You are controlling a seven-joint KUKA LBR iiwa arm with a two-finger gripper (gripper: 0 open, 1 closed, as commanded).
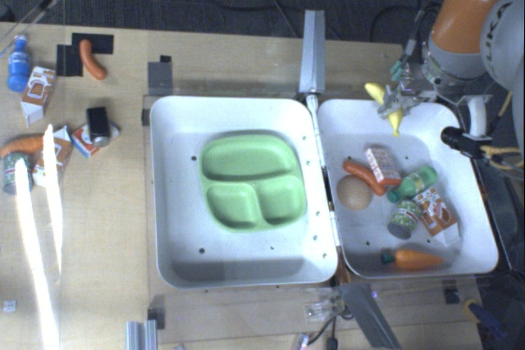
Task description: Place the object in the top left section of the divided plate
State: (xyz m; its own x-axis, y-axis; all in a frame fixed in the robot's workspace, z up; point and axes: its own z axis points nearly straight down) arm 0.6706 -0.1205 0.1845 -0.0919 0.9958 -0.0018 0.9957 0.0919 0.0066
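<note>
The gripper (399, 98) is positioned over the upper edge of the right bin (484, 246), closed on a yellow banana (385, 101). The green divided plate (248, 179) is located in the left bin (168, 209), at frame centre.

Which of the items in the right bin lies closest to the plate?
The brown egg, at the right bin's left edge. The sausage sits just behind it; cartons, bottle and carrot lie farther from the green plate.

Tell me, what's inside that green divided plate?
The green divided plastic plate in the left white bin holds nothing in its three sections. What lies beneath the plate is covered.
</note>
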